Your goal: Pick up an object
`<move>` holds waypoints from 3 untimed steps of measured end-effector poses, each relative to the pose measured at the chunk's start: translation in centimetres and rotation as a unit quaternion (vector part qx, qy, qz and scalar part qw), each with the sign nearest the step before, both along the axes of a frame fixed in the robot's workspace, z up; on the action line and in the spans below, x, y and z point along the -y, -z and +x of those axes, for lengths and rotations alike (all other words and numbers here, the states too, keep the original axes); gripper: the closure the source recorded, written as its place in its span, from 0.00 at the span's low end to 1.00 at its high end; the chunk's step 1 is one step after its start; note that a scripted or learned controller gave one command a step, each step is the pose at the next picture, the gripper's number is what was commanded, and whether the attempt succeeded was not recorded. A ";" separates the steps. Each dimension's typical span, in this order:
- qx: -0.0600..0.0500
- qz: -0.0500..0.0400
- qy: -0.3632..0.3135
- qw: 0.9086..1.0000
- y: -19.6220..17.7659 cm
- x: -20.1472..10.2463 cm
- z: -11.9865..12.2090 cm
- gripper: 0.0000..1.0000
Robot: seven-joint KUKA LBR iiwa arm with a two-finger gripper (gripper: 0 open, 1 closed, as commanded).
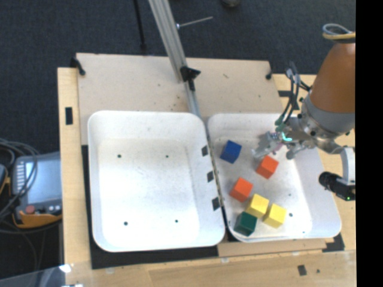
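Both white bins (149,124) look like matt, speckled plastic. The tabletop (239,70) is pale bare wood, the slanted rail (167,31) at twelve o'clock ribbed metal, the floor (60,23) dark carpet.

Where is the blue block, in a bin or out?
In. The blue block sits inside the right bin, near its left wall.

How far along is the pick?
Done: the gripper is over the right bin, just above the upper orange cube. In hand: nothing visibly held; all six cubes lie in the bin. Left: closing on a cube and lifting it.
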State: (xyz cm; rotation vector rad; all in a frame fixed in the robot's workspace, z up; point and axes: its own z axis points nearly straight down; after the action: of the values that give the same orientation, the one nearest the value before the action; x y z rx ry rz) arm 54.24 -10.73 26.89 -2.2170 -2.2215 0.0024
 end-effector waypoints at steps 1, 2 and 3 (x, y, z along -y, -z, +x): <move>0.002 0.000 0.001 1.000 -0.2 0.0 0.1 0.00; 0.000 -0.001 0.002 1.000 5.0 -0.8 -0.4 0.00; -0.001 -0.001 0.002 1.000 10.9 -0.7 0.3 0.00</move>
State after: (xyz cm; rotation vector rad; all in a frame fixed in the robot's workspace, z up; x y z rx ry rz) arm 54.59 -10.01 16.03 -2.2212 -2.2178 0.0063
